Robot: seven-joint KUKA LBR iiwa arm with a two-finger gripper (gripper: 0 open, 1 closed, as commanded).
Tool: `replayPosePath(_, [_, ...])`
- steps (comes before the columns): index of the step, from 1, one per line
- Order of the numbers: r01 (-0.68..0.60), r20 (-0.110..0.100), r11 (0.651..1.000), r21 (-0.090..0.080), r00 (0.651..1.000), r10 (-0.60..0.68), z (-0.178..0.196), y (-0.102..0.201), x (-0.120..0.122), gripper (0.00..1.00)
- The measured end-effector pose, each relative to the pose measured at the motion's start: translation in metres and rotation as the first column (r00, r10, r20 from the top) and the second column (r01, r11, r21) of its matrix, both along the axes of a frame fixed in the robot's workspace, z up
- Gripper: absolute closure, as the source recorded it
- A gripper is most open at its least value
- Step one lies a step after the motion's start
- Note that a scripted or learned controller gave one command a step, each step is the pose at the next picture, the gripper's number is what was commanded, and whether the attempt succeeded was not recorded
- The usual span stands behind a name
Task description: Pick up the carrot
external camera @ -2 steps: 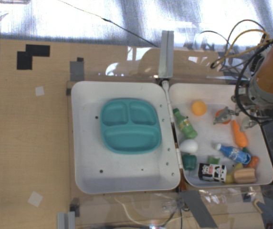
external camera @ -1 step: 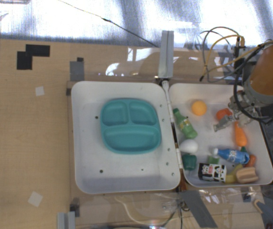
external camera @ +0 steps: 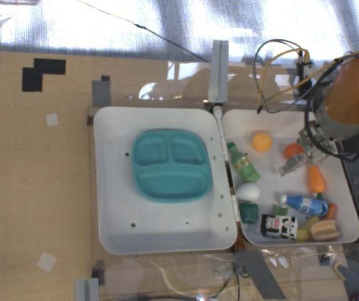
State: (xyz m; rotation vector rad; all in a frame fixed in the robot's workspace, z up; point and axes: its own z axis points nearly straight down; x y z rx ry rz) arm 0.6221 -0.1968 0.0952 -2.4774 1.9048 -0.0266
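The carrot [external camera: 317, 179], orange with a small green end toward the front, lies in the right bin [external camera: 349, 199] near its right wall. My gripper [external camera: 301, 162] hangs just left of and behind the carrot's upper end, beside a red-orange round item [external camera: 293, 149]. Its fingers [external camera: 290, 166] look spread open, and nothing sits between them. The carrot lies free on the bin floor. The arm, with its orange band [external camera: 355, 96], comes in from the upper right.
The right bin also holds an orange ball [external camera: 262, 142], a green bottle [external camera: 242, 162], a white egg [external camera: 249, 192], a blue bottle [external camera: 305, 204] right below the carrot, a black-and-white carton [external camera: 278, 226] and a tan item [external camera: 324, 230]. A teal divided plate [external camera: 172, 165] lies in the left bin [external camera: 113, 218].
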Motion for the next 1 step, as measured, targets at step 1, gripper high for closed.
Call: replayPosePath(1, [-0.377, -0.011, 0.926, -0.001, 0.926, 0.377, -0.0073, 0.0078, -0.0039, 0.0])
